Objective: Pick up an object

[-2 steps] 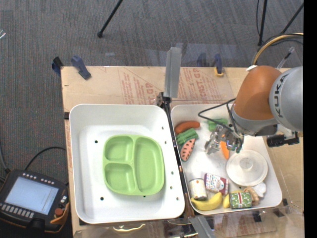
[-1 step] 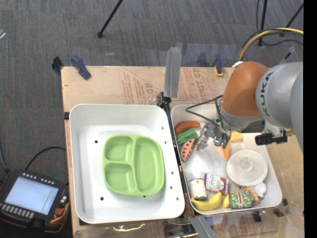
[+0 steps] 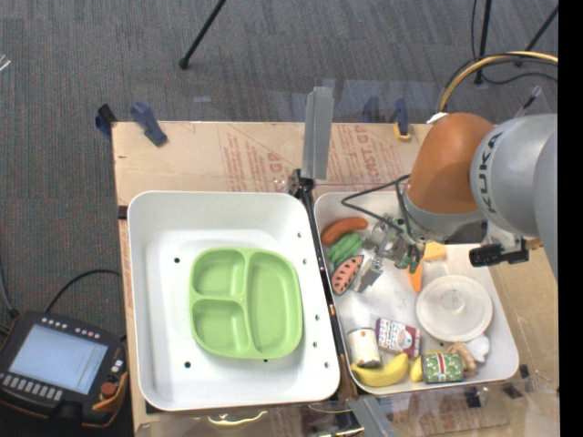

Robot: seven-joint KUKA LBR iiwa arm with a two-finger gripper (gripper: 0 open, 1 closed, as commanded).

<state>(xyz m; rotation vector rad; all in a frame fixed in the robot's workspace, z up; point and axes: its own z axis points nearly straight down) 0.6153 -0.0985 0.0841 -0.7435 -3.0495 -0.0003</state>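
Two white bins are carried side by side on the worktop (image 3: 219, 157). In the left bin (image 3: 146, 271) a green divided plate (image 3: 246, 302) is laid flat near the middle.

The pincer (image 3: 390, 248) is lowered into the upper part of the right bin (image 3: 506, 353), reaching in from the right under the arm's orange band (image 3: 451, 162). Whether its fingers are apart or together cannot be told, and nothing is seen held between them.

The objects to be picked are found around the pincer in that bin. Just to its left a red sausage (image 3: 343, 228) lies above a green vegetable (image 3: 345, 245), and a watermelon slice (image 3: 347, 275) is placed below those. An orange carrot (image 3: 416, 278) is seen just to the pincer's right, partly hidden. Below and to the right a round white lid (image 3: 454, 307) is set flat. Well below the pincer, along the bin's near wall, a small can (image 3: 364, 344), a banana (image 3: 384, 371), a pink-labelled carton (image 3: 397, 336) and a red and green box (image 3: 443, 366) are gathered.
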